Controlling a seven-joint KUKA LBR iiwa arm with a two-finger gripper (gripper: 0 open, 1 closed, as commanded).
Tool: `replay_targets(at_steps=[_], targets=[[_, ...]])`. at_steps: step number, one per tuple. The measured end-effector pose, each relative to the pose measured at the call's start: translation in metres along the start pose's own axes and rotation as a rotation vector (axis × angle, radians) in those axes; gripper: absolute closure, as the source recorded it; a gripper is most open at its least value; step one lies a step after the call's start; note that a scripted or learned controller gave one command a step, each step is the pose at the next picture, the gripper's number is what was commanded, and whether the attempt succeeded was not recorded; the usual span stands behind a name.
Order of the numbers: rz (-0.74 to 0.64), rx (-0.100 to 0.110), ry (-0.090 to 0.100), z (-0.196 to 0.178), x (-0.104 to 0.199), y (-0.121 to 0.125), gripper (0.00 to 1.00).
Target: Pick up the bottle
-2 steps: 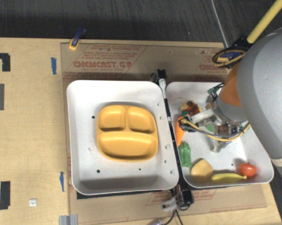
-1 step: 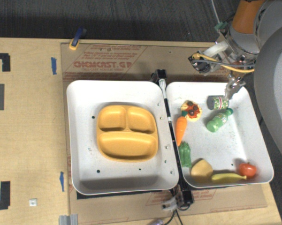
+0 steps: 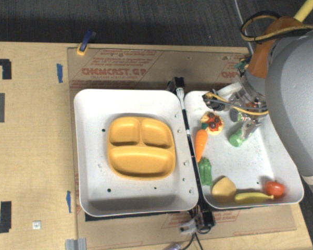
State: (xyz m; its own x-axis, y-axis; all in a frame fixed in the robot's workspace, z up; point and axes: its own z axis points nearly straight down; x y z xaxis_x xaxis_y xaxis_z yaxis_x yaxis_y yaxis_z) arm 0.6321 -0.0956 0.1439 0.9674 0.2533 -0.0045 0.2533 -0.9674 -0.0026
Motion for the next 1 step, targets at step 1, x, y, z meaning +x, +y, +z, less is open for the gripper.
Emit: replay_targets(at_steps=[1], targets=[[-0.023,-0.001,0.005,0.0584,-0.0424,-0.0081,0.00]])
